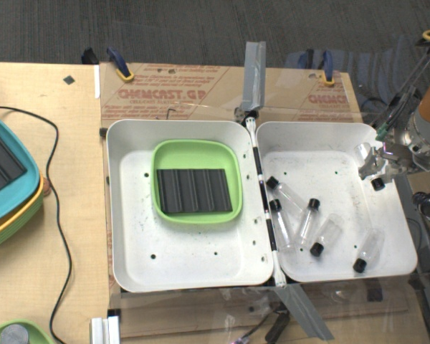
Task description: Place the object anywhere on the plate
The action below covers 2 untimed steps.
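A green plate (197, 181) with a dark ridged insert (194, 191) lies in the left bin (129, 213). Several clear tubes with black caps lie in the right bin (344, 143), among them one near the divider (285, 194), one in the middle (307, 221) and one at the front right (368, 251). My gripper (371, 162) hangs at the right bin's right side, far from the plate. A black cap (378, 184) shows just below it; I cannot make out whether that tube is gripped or lying in the bin.
A metal post (254, 81) rises behind the divider between the bins. Teal and yellow trays (11, 181) are stacked at the left with a black cable (57, 213) beside them. Clamps (120, 63) hold cardboard behind the bins.
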Motion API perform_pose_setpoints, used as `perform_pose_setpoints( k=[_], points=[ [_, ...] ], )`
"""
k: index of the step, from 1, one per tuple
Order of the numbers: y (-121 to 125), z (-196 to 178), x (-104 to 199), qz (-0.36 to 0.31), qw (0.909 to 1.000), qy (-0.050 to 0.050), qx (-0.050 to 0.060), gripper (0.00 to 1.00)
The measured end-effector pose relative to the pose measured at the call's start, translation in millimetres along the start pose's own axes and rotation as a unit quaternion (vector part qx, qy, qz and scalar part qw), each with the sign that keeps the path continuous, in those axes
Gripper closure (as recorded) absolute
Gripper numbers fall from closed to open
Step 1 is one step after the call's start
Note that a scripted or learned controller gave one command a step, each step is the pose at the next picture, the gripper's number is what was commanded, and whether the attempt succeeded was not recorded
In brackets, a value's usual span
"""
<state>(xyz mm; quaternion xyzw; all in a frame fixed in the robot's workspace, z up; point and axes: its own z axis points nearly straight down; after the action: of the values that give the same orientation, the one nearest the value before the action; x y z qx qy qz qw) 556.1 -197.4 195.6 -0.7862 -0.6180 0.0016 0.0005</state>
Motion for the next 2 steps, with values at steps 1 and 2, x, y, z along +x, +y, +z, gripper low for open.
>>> perform_pose_setpoints(
  k=[1, 2],
  points=[
    [0.0, -0.1, 0.0, 0.0, 1.0, 0.0, 0.0, 0.0],
    [-57.1, -127.7, -9.3, 0.15, 0.9887, 0.0, 0.0, 0.0]
  ],
)
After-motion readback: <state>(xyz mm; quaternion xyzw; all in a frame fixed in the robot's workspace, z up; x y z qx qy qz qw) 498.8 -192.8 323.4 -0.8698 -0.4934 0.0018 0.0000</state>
